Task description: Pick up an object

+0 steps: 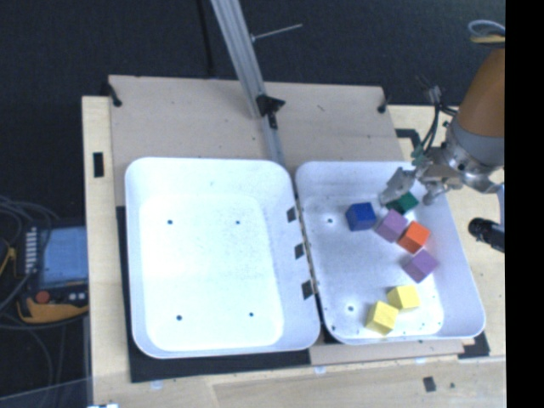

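In the right bin [340,313] lie several small blocks. A blue block [360,216] sits near the middle, with a green block [407,202] to its right. Two purple blocks [392,225] [419,264], an orange block [414,236] and two yellow blocks [404,297] [382,316] run down towards the front right. My gripper [413,189] hangs at the bin's far right, directly over the green block, which pokes out just below it. The fingers look spread apart and open, and nothing is lifted.
The left bin [136,228] lies beside the right one, with small clips along the divide [299,250]. A slanted metal rail [242,53] rises behind the bins. The grey arm with its orange band [484,100] comes in from the right.
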`<state>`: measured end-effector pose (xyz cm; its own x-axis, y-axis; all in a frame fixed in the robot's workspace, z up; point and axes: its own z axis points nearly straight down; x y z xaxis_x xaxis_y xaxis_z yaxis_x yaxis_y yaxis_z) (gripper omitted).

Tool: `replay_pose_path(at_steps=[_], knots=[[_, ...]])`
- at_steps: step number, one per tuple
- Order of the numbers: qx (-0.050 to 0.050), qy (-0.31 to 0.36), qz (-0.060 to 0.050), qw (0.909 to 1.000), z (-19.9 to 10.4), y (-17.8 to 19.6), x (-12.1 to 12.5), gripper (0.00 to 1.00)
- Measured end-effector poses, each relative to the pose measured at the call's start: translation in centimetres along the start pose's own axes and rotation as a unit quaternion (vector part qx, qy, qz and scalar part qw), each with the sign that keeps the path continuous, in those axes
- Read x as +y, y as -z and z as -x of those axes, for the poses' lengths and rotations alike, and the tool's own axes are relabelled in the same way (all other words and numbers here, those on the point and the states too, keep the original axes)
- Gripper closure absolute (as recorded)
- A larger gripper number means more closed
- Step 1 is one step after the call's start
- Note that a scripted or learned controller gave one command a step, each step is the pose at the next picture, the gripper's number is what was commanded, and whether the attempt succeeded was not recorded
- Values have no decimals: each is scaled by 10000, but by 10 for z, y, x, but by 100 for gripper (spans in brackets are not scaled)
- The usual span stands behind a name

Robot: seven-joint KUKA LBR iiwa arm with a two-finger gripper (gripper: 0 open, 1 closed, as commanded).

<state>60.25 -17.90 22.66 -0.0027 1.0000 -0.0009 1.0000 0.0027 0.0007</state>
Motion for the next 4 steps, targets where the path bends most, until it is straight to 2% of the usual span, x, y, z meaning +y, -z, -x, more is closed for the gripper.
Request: replay_pose_path(at_steps=[1, 3, 4], knots=[[-2, 3, -1, 10000, 0, 0, 0, 0], [-1, -14, -17, 10000, 6, -85, -4, 0], [-50, -27, 120, 9999, 9, -97, 3, 0]])
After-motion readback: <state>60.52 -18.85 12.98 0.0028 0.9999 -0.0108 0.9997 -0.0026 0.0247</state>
